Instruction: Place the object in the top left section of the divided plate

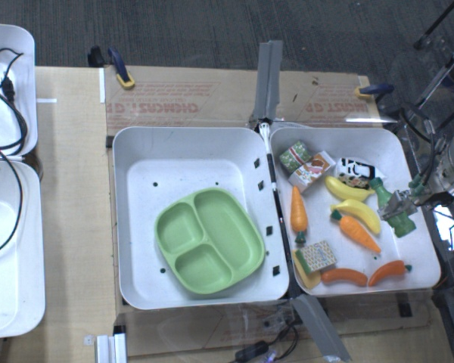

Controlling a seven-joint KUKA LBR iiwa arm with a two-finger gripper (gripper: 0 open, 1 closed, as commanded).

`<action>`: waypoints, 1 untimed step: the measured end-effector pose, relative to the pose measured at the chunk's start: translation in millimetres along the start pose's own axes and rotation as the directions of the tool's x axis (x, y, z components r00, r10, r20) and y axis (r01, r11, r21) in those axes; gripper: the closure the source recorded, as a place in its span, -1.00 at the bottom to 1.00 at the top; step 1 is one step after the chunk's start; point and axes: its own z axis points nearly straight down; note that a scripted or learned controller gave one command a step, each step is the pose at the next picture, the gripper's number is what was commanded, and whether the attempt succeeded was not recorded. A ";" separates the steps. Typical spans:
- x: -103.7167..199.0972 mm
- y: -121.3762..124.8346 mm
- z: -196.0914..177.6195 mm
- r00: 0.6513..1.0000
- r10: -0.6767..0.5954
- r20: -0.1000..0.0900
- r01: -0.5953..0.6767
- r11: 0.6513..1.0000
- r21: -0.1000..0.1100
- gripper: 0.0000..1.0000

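- Starting at the gripper [396, 202]: it hangs over the right-hand side of the right bin [418, 174], close to the bin's right wall. I cannot tell from this angle whether it is open or closed.
- Touching or just below it in the view lies a small green piece [402, 223]. I can't make out whether that piece is gripped or simply lying on the bin floor.
- Just left of the gripper I've got two yellow bananas [357, 203], one above the other and both slanting down to the right.
- Counting carrots [298, 211] now: four orange ones. One stands near the bin's left wall, one slants under the bananas, and two lie end to end along the near edge.
- Up at the far end sit two small cartons [306, 163], touching each other, with a black-and-white item [355, 170] just to their right.
- Near the front left corner there's one checkered box [316, 256], resting partly on something yellow that I can't identify.
- So every loose object I can count is in the right bin.
- Over in the left bin [136, 203] lies the one green divided plate [209, 240], turned at an angle, with three sections.
- Its top left section [178, 230] sits well apart from the gripper, a whole bin away.
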 end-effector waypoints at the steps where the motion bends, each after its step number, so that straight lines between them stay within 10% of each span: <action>1: -12.2 -3.0 62.6 0.989 -0.147 -0.003 0.147 0.989 0.002 1.00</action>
